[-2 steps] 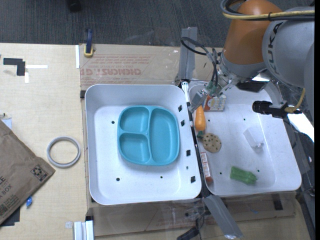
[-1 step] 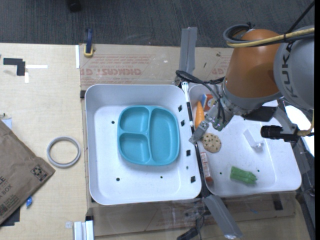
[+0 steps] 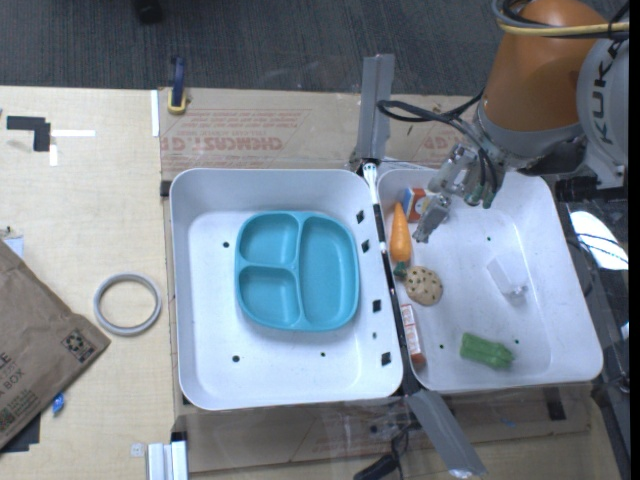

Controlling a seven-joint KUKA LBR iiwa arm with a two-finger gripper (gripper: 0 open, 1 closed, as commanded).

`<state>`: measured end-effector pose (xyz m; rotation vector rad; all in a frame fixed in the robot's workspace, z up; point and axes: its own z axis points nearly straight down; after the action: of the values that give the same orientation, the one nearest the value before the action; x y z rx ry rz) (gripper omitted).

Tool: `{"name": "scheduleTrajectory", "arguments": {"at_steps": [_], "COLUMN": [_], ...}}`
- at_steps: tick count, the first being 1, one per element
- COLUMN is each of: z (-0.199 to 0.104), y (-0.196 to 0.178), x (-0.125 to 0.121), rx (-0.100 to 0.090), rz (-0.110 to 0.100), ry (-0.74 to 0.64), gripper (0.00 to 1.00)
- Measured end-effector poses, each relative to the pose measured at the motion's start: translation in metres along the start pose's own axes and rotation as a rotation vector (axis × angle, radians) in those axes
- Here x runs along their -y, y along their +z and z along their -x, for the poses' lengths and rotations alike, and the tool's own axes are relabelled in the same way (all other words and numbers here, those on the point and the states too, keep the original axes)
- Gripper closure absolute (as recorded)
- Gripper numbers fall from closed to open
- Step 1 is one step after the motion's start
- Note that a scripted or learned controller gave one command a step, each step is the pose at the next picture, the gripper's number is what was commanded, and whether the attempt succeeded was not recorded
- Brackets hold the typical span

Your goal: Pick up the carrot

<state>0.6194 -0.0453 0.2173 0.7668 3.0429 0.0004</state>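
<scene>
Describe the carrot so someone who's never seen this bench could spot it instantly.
Look in the right-hand white bin, along its left wall next to the divider between the two bins. The carrot lies there lengthwise, just above a round cookie, with the gripper hovering to its upper right. It is the only plain orange, tapered item; the cookie is tan and speckled, and the green block sits far lower.

We see a blue divided plate (image 3: 298, 271) in the left bin (image 3: 190, 268); the right bin (image 3: 560, 298) holds a cookie (image 3: 424, 286) and perhaps a green pepper (image 3: 486, 351).
</scene>
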Motion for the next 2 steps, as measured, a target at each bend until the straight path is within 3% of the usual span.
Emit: {"name": "scheduleTrajectory", "arguments": {"at_steps": [1, 2], "z": [-0.025, 0.029], "y": [0.025, 0.099], "x": [0.001, 0.041], "rx": [-0.002, 0.000], "rz": [0.000, 0.001], "ry": [-0.235, -0.306], "gripper": [0.00, 0.00]}}
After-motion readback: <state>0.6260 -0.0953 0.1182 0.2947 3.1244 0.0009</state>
